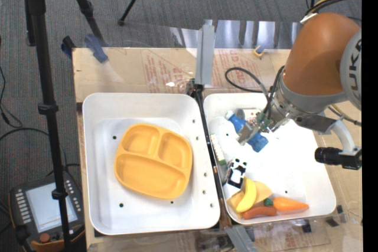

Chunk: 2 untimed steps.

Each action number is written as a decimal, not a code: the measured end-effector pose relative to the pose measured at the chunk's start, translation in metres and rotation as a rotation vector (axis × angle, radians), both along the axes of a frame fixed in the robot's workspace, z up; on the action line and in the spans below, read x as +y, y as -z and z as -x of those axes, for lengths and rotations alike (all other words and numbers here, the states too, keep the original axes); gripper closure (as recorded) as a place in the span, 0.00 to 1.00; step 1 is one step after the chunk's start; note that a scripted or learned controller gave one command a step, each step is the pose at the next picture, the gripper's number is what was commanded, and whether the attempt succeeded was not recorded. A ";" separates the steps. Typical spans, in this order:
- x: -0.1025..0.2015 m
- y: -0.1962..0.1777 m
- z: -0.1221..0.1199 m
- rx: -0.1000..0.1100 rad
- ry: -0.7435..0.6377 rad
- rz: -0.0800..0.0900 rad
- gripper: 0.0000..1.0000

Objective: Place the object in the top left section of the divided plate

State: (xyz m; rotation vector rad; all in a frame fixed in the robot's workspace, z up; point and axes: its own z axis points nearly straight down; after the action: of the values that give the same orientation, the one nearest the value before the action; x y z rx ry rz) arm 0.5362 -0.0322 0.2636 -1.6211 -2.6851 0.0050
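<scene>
Arm [322, 62] comes in from the right, big orange wrist band over the right bin's back right corner, cables trailing behind it. Two white bins side by side on the bench: left bin [100, 109] carries the divided plate [155, 160], right bin [307, 174] carries the loose items. Plate is yellow-orange, three sections, sits about mid-bin and rotated a bit; the one long section runs along its front edge, two smaller sections toward the back. All three sections are bare. Gripper [253, 134] hangs over the right bin's back left area, near the divider between the bins. A blue object [245, 128] sits right at the fingertips, one blue end poking out toward the bin's back left corner, another blue bit just below the tip; long axis looks diagonal, back-left to front-right. Can't tell whether the fingers are clamped on it or just over it, too small and overlapped. Front left corner of the right bin holds a cluster: banana [247, 194] standing roughly upright on a slant, a carrot [289, 205] lying along the front edge with its tip toward the right, and a reddish-brown piece [257, 213] touching both. A small black-and-white object [237, 173] sits just behind the banana, against the left wall.
</scene>
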 end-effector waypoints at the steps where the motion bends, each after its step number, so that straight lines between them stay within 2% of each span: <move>1: 0.088 0.078 -0.046 0.004 0.005 0.001 1.00; 2: 0.160 0.027 -0.071 0.000 0.112 0.003 1.00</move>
State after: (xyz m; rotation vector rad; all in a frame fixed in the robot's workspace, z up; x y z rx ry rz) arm 0.6068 0.1278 0.2366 -1.7697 -2.5911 0.0087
